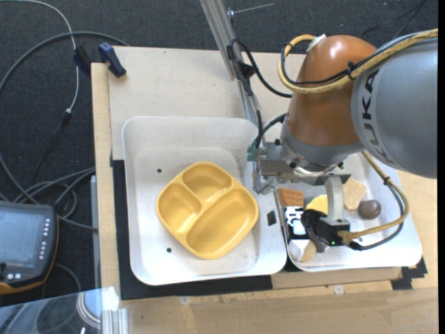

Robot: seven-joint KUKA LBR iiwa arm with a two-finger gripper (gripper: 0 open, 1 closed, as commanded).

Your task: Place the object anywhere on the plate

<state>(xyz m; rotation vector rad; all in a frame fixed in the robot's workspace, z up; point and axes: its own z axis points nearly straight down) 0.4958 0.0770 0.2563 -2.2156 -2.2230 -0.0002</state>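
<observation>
A yellow plate (pixel 207 210) with three compartments lies in the left bin (pixel 139 158), and nothing rests on it. My gripper (pixel 267 181) hangs over the wall between the two bins, at the left end of the right bin (pixel 410 239), under the big orange wrist. Just below it in the right bin sit an orange waffle-like piece (pixel 291 197) and a yellow piece (pixel 319 204). Further right lie a beige piece (pixel 355 192) and a brown round piece (pixel 369 208). Another pale piece (pixel 306 253) sits near the front edge. The arm hides much of the right bin.
A slanted metal rod (pixel 229 40) runs from the top of the view down to the bins' shared wall. A blue clip (pixel 111 58) sits at the bench's back left corner. Cables and a tablet (pixel 24 245) lie off the bench to the left.
</observation>
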